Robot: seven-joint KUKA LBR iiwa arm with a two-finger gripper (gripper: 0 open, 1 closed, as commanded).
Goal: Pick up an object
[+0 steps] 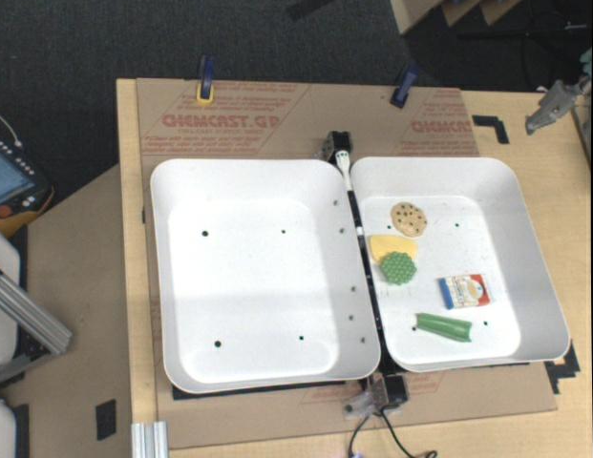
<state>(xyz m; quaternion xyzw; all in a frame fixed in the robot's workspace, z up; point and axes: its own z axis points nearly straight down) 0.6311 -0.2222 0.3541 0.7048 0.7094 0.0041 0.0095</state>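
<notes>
The right bin (531, 256) holds several small objects. A round brown cookie (408, 218) lies near its upper left. Just below it sits a yellow wedge (390, 247), and a bumpy green ball (399, 269) touches the wedge's lower edge. A small red, white and blue box (464, 291) lies to the right of the ball. A long green pod (443, 326) rests near the bin's front. A grey piece of my gripper (556, 106) pokes in at the upper right, over the bench beyond the bin's far right corner and well apart from every object.
The left bin (172, 256) stands beside the right one, and a black seam (358, 246) runs between them. Both rest on a brown board (277, 113) held by two clamps (206, 82) at the back. Metal framing (29, 318) lies at the left.
</notes>
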